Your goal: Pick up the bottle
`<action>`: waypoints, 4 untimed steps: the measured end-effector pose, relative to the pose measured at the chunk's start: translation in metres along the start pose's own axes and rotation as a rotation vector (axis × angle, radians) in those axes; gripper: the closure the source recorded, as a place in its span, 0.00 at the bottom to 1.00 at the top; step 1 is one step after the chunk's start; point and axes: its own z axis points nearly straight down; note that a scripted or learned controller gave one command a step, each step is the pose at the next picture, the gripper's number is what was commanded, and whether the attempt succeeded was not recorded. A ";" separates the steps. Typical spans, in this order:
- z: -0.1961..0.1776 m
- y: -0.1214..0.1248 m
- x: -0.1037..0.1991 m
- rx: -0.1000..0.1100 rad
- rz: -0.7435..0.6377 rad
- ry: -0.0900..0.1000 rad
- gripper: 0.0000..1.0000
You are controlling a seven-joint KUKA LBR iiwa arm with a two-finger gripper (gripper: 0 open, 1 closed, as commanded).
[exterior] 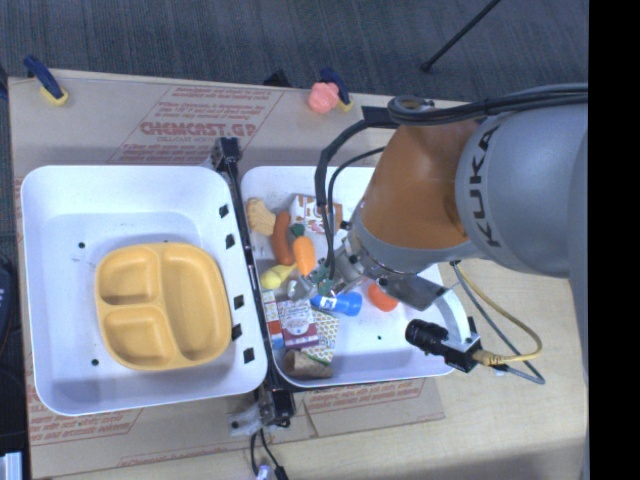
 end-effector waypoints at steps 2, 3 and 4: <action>-0.078 -0.003 -0.019 -0.003 -0.197 -0.004 1.00; -0.019 0.015 0.031 -0.001 -0.338 -0.001 1.00; -0.028 0.025 0.052 -0.002 -0.320 -0.003 1.00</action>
